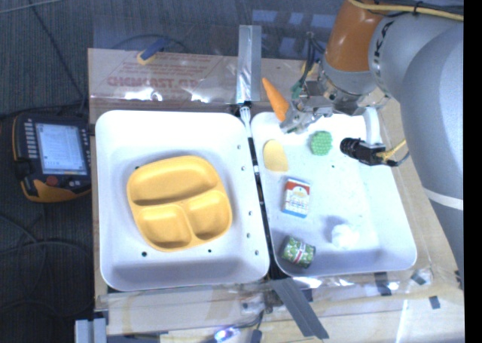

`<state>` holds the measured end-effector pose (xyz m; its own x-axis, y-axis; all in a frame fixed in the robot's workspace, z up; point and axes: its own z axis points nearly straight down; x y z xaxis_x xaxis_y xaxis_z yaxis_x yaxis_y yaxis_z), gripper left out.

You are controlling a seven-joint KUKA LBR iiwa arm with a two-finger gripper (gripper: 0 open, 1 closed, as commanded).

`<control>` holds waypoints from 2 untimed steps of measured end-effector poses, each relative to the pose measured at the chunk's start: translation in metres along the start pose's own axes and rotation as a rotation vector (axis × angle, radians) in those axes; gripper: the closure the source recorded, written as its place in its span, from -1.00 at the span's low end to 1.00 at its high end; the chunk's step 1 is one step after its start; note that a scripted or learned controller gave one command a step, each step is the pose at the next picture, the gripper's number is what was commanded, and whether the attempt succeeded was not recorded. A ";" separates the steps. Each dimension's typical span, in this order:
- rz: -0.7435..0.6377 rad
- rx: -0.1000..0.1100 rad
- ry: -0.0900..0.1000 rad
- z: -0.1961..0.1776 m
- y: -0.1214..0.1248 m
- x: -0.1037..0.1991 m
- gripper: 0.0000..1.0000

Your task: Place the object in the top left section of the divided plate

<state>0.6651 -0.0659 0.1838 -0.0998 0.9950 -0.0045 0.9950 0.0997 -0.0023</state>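
A yellow divided plate [179, 202] lies in the left bin [113, 258], with one long section toward the back and two smaller ones toward the front. My gripper [295, 121] hangs over the back left corner of the right bin [384, 206]. It is just right of an orange carrot [273, 99] that leans on the bin's rim. It is above a pale yellow piece [275, 157] and left of a green round object [321, 142]. Nothing shows in its grasp.
The right bin also holds a small red and white carton [297, 197], a white lump [345, 236] and a green can [299, 252]. A teach pendant [49, 157] sits left of the bench. The arm [422, 70] covers the right bin's back right.
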 end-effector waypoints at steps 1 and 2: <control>0.000 0.000 0.000 0.000 0.000 0.000 -1.00; 0.047 0.000 0.003 0.001 -0.022 0.012 -1.00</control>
<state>0.6423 -0.0564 0.1832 -0.0528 0.9986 -0.0019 0.9986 0.0528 -0.0021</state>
